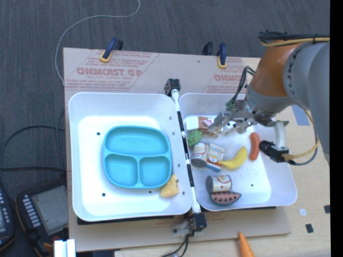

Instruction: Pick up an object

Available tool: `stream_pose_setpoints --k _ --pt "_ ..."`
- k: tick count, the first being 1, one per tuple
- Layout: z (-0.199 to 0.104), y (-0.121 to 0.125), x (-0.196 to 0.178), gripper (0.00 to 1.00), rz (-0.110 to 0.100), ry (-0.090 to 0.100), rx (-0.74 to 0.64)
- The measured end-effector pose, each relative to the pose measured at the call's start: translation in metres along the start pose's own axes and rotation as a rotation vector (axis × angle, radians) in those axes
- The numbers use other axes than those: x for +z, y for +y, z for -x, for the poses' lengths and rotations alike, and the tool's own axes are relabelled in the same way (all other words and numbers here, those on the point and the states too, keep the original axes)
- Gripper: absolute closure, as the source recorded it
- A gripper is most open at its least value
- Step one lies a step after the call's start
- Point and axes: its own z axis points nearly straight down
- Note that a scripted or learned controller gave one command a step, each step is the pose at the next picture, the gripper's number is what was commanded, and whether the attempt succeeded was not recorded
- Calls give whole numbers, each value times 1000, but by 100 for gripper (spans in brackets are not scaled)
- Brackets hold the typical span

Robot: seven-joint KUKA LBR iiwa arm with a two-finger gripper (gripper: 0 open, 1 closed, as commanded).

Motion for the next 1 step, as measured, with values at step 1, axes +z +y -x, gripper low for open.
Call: stream_pose_setpoints --k 1 --pt "-3 13 51 0 5 -1 -1"
